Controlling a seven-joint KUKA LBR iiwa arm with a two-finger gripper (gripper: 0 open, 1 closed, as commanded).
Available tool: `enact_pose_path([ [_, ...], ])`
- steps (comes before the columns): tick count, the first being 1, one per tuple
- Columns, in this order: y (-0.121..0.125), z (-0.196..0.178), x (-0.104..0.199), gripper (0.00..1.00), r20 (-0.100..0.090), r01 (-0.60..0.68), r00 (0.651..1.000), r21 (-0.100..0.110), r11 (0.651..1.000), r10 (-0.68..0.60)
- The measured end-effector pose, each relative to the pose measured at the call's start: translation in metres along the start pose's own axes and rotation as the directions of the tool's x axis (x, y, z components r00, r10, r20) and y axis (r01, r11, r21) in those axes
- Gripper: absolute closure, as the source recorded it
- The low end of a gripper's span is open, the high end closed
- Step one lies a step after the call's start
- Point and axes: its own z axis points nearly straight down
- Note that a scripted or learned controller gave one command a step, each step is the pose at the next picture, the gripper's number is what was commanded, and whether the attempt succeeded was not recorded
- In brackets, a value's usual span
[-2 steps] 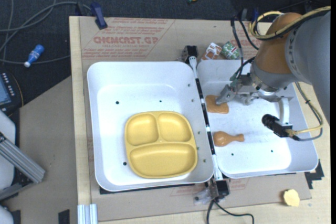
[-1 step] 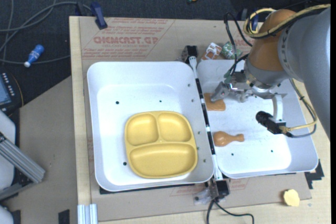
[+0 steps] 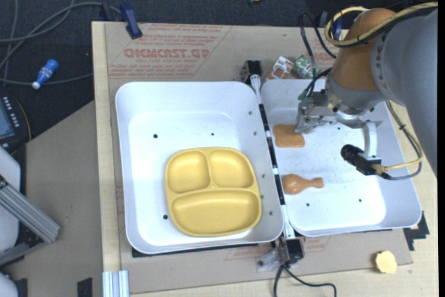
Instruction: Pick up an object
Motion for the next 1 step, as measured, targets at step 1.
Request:
enact_pose_path([
  [1, -0.0353, 0.012, -0.0135, 1.0, -0.002, -0.004, 1.0, 0.011, 1.0, 0.004],
])
